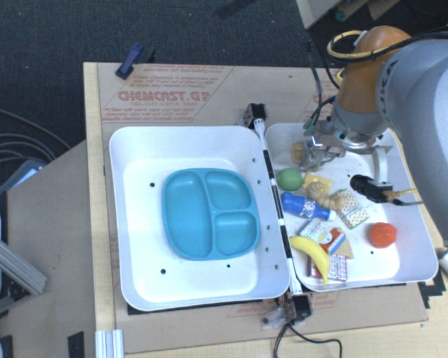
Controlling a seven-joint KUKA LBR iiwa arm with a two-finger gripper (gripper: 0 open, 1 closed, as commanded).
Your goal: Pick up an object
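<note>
We cannot tell how our gripper (314,152) stands, low in the right bin (414,263), with the green ball (289,179) just below-left of it.

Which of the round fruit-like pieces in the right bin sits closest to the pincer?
The green ball, lying just below-left of the pincer near the divider. The orange one lies far off toward the bin's right side.
</note>
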